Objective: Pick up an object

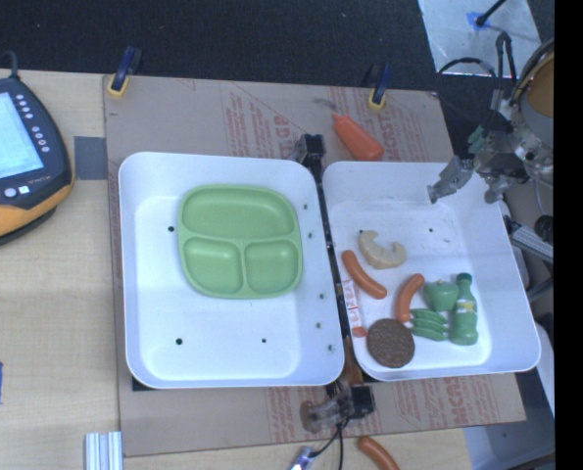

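Green toy bottle (463,308) lay at right bin's (487,225) table-front corner beside brown patty (391,342); hand (470,179) hovered above, grip state unclear.

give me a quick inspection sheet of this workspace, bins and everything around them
surface: wooden bench with a cardboard sheet under both bins
job's things: right bin holds two sausages, a bread piece, a brown patty, a green bottle and green pieces; left bin holds a green divided plate
clutter: an orange carrot behind the bins, another sausage in front
grippers: gripper above the right bin's far right corner, nothing seen in it
cables: black cable at top right
surroundings: teach pendant on the left; two clamps
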You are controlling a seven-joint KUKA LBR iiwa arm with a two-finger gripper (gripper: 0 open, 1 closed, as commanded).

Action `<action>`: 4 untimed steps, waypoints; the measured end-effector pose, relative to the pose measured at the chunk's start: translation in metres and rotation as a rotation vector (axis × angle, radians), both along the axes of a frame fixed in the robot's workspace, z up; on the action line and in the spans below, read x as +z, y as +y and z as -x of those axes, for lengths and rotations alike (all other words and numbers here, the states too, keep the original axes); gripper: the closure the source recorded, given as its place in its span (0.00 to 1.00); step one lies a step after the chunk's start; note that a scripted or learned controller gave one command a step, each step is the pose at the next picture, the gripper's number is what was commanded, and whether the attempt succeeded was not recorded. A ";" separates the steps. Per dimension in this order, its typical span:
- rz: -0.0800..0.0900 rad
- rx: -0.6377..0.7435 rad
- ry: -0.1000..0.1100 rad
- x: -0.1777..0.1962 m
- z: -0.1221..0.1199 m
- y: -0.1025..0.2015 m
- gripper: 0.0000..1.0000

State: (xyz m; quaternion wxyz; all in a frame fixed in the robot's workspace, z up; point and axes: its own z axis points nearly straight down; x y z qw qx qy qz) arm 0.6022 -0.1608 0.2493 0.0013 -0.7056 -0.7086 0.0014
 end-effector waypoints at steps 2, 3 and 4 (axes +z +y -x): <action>0.000 0.000 -0.003 -0.156 -0.049 0.035 0.00; 0.001 0.000 0.000 -0.157 -0.009 0.053 0.00; 0.001 0.000 0.001 -0.158 0.056 0.011 0.00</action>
